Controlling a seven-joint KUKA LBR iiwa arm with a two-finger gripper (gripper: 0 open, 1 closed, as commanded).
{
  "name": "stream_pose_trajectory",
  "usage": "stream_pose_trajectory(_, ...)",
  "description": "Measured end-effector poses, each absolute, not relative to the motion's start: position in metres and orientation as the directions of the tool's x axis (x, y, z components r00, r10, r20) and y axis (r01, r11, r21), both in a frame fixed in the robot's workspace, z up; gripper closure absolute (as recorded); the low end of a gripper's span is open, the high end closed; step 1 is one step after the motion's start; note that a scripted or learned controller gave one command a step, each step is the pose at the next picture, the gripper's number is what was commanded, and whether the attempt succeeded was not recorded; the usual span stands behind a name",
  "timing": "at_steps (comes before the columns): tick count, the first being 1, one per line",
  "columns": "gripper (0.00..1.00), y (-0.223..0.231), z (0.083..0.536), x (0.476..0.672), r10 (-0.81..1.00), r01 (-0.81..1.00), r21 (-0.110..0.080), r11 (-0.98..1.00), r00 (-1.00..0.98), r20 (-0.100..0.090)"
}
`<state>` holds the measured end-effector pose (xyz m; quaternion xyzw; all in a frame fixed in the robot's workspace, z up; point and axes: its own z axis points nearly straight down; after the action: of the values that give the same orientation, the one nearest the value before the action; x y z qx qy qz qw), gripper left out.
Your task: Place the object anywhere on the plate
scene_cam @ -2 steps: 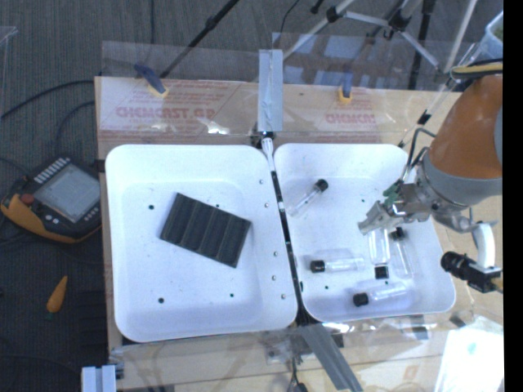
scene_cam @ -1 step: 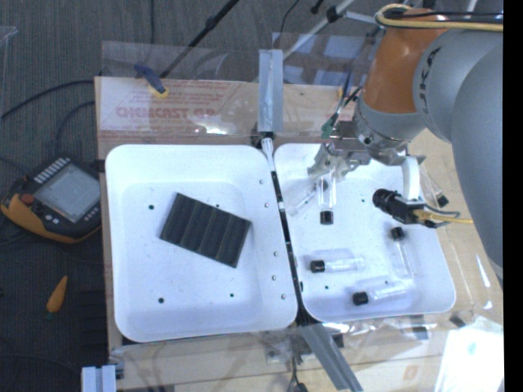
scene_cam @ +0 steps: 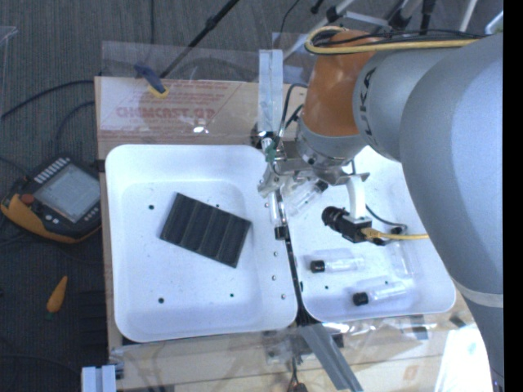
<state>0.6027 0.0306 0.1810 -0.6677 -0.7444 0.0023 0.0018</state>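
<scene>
- Hand point(scene_cam: 288, 188) low over the divider between the bins, at the right bin's point(scene_cam: 425, 300) upper left; fingers' spread cannot be told, nothing seen held.
- Clear vials point(scene_cam: 335, 264) lying toward that bin's near edge; likely light, stiff, slick, prone to rolling.
- Best pinched mid-barrel, across the width.
- Dark ribbed plate point(scene_cam: 204, 229) left of the divider.

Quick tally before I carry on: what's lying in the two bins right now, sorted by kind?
Dark ribbed plate, left bin: 1
Clear vials with black caps, right bin: 2, one behind the other
Total: 3
</scene>
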Motion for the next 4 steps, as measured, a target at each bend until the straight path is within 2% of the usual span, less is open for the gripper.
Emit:
stream_pose_trajectory(1,1.0,0.105,0.206,0.668,0.998,0.998,-0.004,0.064,-0.064,-0.003)
stream_pose_trajectory(2,1.0,0.161,0.315,0.669,0.884,0.884,-0.003,0.467,-0.467,-0.002)
stream_pose_trajectory(3,1.0,0.22,0.262,0.668,0.847,0.847,-0.005,0.531,-0.531,0.0)
stream_pose_trajectory(4,1.0,0.221,0.27,0.668,0.846,0.846,-0.008,0.533,-0.533,-0.004)
